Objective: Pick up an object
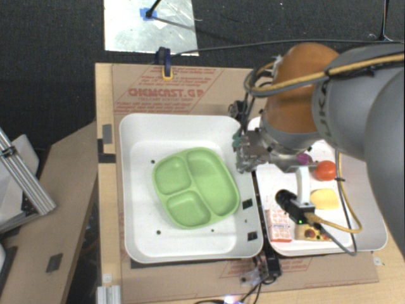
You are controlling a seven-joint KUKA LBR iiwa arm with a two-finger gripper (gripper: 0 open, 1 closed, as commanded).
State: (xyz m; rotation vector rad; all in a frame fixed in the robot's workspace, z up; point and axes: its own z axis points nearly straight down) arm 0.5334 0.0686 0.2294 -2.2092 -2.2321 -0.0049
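The grey arm with its orange band reaches in from the right and hangs over the left part of the right bin (373, 236). My gripper (244, 156) sits low by the wall between the two bins. In the right bin lie a red ball (326, 170), a yellow object (325, 199), a small purple piece (305, 159), a white and red packet (280, 225) and a brown item (310, 233). I see nothing between the gripper's fingertips. The arm hides the far part of the right bin.
The left bin (136, 170) holds a green divided plate (195, 187) at its middle. Cardboard (168, 90) lies under both bins. A metal rail (25, 182) stands at the far left, off the bench.
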